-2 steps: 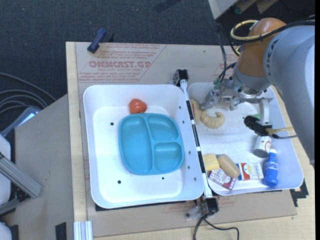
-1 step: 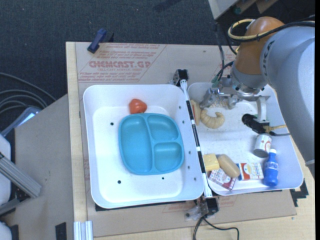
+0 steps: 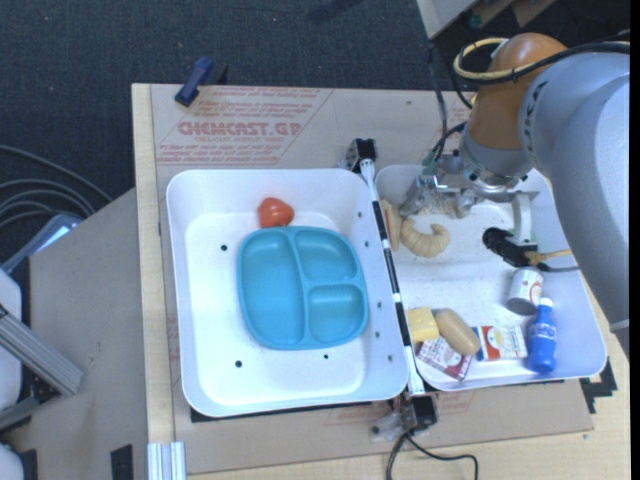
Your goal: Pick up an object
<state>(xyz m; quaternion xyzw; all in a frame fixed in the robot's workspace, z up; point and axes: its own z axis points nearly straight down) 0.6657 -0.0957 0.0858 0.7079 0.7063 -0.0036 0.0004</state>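
The gripper hangs low over the far-left corner of the right bin, and the wrist is turned down toward the bin floor. That pose suits a try at whatever lies beneath it. From this slant I cannot tell whether it is open or closed, and nothing is seen in its grasp. The likeliest object to pick is the croissant, which lies just beside the gripper on its near side, close to the bin's left wall.

The other things in the right bin crowd its near edge. These are a yellow block, a bun touching it, two cartons and a blue bottle lying toward the near-right corner. A can lies by the right edge.

The left bin holds a blue tray at its middle. A red ball touches the tray's far edge.
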